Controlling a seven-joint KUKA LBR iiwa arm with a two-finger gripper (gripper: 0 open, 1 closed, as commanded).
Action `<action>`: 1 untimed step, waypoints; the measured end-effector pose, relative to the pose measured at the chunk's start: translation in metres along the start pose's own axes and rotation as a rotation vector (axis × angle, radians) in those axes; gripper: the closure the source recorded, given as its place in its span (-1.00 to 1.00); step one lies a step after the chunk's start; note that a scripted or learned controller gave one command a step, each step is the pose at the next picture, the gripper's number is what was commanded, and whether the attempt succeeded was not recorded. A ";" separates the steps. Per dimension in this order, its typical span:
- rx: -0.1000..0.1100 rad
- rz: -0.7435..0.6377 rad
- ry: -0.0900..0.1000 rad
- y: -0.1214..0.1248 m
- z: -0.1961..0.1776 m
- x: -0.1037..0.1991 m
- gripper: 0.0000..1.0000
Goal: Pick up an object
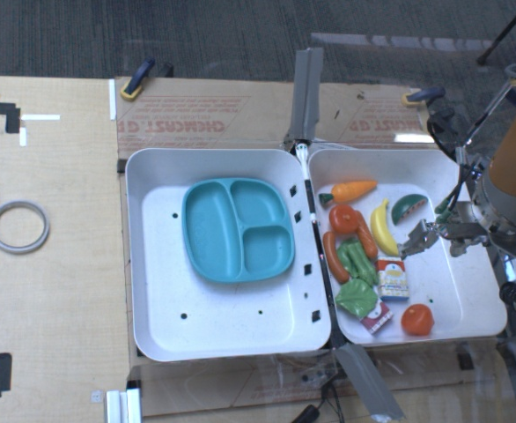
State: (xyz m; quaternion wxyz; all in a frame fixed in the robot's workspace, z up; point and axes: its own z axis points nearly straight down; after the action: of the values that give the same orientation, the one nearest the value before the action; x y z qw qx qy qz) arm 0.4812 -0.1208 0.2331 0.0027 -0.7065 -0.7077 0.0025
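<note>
From my station I see two white bins side by side on the bench (47, 148), the left bin (148, 263) holding a teal divided plate (239, 230) that lies near its middle, tilted slightly in the frame. The right bin (469, 311) carries the pickable toys, crowded toward its left half: an orange carrot (352, 189) near the top, a red tomato (344, 218) just below it, a yellow banana (381, 227) to the right of that, and a watermelon slice (409, 207) further right toward the upper middle. Lower down lie a reddish sausage (333, 256) along the left wall, green pieces (357, 263) beside it, a leafy green item (357, 298) under those, a small carton (393, 280) with a red and white label, a small pink packet (377, 317) and a round orange fruit (417, 319) near the bottom of the bin. My arm (512, 161) enters from the right edge of the frame, and the hand (416, 239) sits over the right bin's middle, just right of the banana and above the carton. Its dark tip looks close to the banana's lower end, but I cannot tell whether the hand is spread or closed, and I see nothing clearly held. A roll of tape (18, 226) lies on the bench at the left of the frame.
</note>
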 end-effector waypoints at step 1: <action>-0.001 -0.121 0.000 -0.002 0.022 0.050 -1.00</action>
State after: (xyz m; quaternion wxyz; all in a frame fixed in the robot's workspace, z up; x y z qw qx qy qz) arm 0.4787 -0.0704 0.2113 0.0025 -0.6623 -0.7492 0.0021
